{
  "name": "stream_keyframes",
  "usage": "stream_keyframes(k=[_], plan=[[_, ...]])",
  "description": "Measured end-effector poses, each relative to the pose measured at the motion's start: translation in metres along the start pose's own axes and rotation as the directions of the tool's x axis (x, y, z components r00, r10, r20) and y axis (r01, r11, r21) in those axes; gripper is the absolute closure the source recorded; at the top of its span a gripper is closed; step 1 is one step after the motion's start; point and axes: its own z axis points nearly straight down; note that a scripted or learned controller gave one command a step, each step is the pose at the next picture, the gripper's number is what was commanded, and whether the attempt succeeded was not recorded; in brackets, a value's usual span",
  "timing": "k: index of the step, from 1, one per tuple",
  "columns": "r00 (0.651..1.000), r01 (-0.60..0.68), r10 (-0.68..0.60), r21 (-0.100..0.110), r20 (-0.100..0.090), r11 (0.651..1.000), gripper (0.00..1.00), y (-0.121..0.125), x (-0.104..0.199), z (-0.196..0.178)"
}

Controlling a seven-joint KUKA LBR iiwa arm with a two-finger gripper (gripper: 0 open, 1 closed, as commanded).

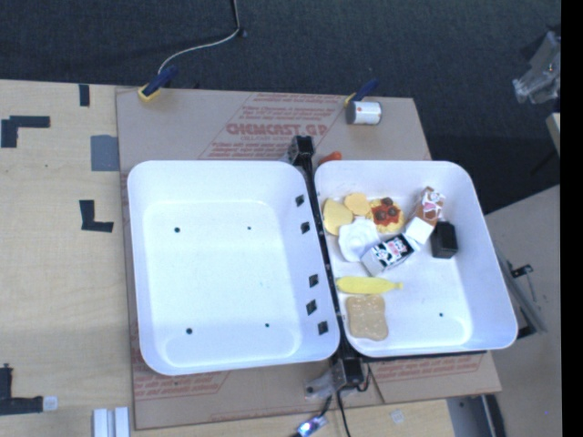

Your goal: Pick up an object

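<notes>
The objects lie clustered in the right bin [487,271], toward its far left part, close to the wall it shares with the left bin [146,244]. Nearest that wall we see two yellow pieces [337,215] side by side, with a white lump [357,239] just below them. A small round piece with red spots [387,213] touches the yellow ones on their right. A black-and-white carton [389,253] lies tilted in the middle of the cluster, with a white block [418,231] against its upper right corner. A black block [444,239] sits just beside that, and a small colourful packet [430,204] stands beyond it. Toward the worktop's near edge, a yellow banana [367,285] lies crosswise. A tan bread slice [366,317] lies just past it, near the bin's near wall.

The gripper [537,73] appears as a pale grey shape by the worktop's far right corner, over the dark floor. It is well apart from the cluster and outside both bins. We cannot tell whether it is parted or closed, and nothing is seen in it.

The right bin's near right quarter is bare white, giving open room on that side of the black block and banana. The objects by the shared wall are crowded against it. The left bin shows a broad white floor. Both bins rest on a cardboard sheet [273,130], where a small white cylinder [364,112] lies by the far edge.
</notes>
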Motion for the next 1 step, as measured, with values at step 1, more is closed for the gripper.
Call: stream_keyframes(k=[1], plan=[[1.0,0.0,0.0,0.0,0.0,1.0,0.0,-0.0001,0.0,0.0004]])
